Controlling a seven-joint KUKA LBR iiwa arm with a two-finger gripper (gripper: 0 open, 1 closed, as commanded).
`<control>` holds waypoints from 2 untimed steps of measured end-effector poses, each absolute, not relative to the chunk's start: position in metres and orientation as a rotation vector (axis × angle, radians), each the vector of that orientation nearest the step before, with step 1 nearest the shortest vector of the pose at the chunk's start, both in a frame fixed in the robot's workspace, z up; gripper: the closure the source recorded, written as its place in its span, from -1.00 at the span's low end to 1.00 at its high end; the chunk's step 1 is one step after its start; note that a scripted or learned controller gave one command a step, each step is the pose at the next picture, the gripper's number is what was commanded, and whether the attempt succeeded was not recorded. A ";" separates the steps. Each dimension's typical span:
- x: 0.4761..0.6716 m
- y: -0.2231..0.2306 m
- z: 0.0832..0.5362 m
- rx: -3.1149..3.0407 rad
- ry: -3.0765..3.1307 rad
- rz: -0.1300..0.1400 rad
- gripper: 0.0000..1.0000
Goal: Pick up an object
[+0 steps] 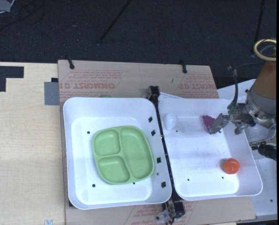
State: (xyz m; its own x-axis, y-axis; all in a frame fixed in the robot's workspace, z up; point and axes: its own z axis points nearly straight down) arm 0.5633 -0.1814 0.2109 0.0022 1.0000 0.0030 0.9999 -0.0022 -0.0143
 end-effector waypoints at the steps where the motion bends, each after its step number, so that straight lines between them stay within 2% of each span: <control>1: 0.566 -0.182 0.218 -2.221 -2.221 0.001 -1.00; 2: 0.561 -0.177 0.155 -2.215 -2.217 0.006 -1.00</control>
State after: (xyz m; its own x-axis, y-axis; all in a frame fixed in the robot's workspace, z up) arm 0.5608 -0.1767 0.1551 -0.0006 1.0000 0.0027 1.0000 0.0006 -0.0083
